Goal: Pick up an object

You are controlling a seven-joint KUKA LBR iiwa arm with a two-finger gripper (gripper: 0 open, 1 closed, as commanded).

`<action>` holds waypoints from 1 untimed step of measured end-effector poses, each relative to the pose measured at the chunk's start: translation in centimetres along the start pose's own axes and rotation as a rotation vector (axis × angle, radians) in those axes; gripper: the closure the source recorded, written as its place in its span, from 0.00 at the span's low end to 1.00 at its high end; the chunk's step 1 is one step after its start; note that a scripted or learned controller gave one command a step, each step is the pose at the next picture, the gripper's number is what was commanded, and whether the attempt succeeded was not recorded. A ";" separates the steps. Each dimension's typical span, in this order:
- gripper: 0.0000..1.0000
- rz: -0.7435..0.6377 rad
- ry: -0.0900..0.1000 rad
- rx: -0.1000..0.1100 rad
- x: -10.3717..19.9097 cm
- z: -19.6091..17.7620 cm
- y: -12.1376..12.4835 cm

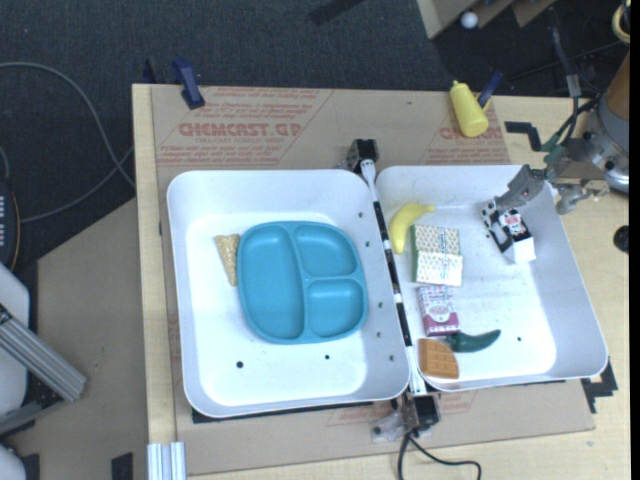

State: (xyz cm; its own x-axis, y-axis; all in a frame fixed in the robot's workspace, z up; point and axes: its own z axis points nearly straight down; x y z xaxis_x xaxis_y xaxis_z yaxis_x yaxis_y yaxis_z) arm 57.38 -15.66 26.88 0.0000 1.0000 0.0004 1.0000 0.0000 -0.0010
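Two shallow white plastic bins sat side by side on a cardboard-topped bench; the left bin point(190, 268) held a smooth blue three-compartment plate point(300, 280) with a tan cracker-like piece point(228, 256) tucked at its left edge. The right bin point(560, 308) held a curved yellow banana point(405, 223), a patterned square packet point(438, 253), a purple wrapper point(439, 308), a dark green pepper point(472, 341) and a toast-coloured piece point(438, 359). At the frame's upper right the gripper point(508, 226) hung over the right bin's upper part; whether it was clenched or released I could not tell
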 end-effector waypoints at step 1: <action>0.00 0.001 0.000 0.001 -4.5 11.2 5.0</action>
State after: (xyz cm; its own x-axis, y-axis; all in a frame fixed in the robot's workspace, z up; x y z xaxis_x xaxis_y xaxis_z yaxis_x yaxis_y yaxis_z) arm 62.39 -20.17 15.72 0.0008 1.0000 0.0000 1.0000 -0.0008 -0.0023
